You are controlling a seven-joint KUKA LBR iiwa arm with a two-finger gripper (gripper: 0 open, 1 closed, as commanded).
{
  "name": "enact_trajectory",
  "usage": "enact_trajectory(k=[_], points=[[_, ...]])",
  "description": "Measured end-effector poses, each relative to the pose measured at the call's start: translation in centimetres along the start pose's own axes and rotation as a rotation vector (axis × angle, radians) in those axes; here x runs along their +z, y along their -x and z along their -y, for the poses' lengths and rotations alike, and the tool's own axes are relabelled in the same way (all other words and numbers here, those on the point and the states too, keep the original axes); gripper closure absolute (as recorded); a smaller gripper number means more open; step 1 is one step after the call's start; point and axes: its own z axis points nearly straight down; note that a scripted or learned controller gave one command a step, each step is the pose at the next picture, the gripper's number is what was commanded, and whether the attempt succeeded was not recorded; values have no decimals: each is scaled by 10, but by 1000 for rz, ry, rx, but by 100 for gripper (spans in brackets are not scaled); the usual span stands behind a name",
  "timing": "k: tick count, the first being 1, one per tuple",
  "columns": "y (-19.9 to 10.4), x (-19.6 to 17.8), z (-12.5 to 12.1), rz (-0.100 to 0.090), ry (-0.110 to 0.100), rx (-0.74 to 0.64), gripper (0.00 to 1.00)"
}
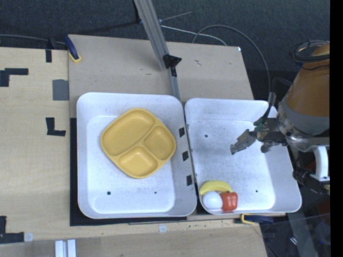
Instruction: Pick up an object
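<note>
My worktop carries two white bins: the left bin holds a yellow divided plate, and over the right bin my hand hangs above bare floor with its fingers apart and nothing between them. What I could pick lies clustered in that bin's near left corner, well apart from me: a yellow banana-like piece, a white egg-shaped ball and a small red piece, all touching. They crowd each other and the bin walls, so I judge it best to descend straight onto the outermost red piece, fingers straddling it.

Robotics lab: taped bench, white bins, overhead rig.
</note>
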Motion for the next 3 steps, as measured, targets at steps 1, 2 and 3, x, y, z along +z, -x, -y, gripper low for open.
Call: enact_trajectory(k=[1,2,3], points=[[0,0,0,0,0,0,0],[6,52,-7,0,-5,2,0],[13,104,-12,0,-6,2,0]])
